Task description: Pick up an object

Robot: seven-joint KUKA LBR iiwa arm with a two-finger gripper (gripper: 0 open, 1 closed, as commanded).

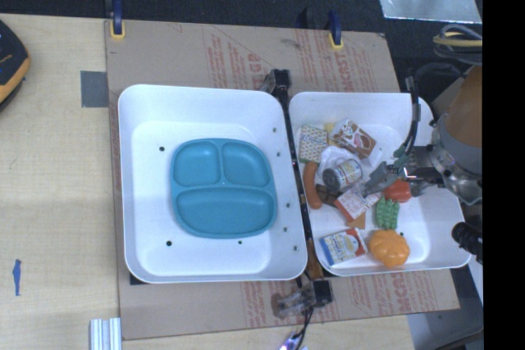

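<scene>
Fingers (379, 179) hover over glossy crinkled packets (354, 138).

Two bins side by side on surface (57, 176). Divided tray (223, 187) in left bin (131, 176), centred. Packets (343, 246), pouch (354, 138) and toy food (388, 248) heaped in right bin (435, 258).
</scene>
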